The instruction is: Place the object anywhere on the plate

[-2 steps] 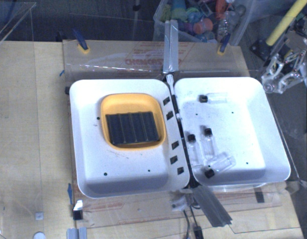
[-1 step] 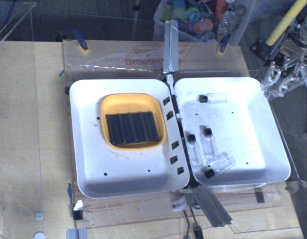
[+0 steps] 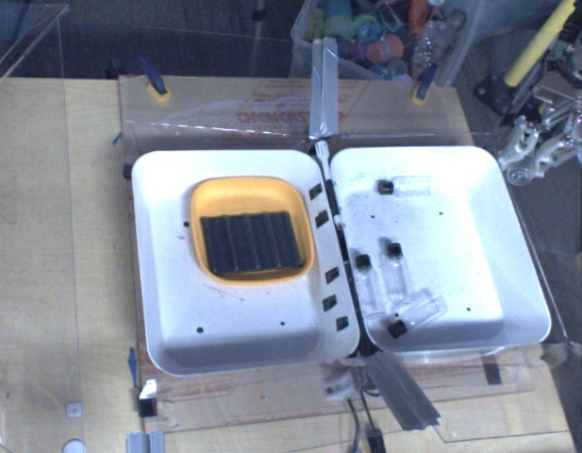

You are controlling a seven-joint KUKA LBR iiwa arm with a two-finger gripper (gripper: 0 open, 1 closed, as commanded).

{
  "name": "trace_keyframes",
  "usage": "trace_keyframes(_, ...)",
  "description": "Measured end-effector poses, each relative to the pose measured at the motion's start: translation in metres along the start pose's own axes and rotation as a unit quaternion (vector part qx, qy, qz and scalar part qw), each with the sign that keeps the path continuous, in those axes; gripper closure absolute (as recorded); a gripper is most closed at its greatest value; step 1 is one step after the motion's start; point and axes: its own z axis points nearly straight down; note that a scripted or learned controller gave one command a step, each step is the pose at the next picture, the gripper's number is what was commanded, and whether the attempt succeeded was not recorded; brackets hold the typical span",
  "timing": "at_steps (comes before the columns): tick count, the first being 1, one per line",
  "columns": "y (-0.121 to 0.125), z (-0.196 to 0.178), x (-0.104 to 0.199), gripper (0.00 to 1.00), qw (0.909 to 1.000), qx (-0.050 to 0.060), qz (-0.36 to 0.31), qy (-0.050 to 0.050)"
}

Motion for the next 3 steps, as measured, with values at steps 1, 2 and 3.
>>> trace_keyframes(1,0.000,-0.035,0.001,1.00,0.9899,0.000,-0.142,0.000)
trace_keyframes(2,0.000,-0.040,0.001,1.00,0.9552,-0.001,-0.296,-0.001)
trace_keyframes(3,0.004,-0.006,-0.005,1.00,0.9165,-0.005,-0.400,-0.001)
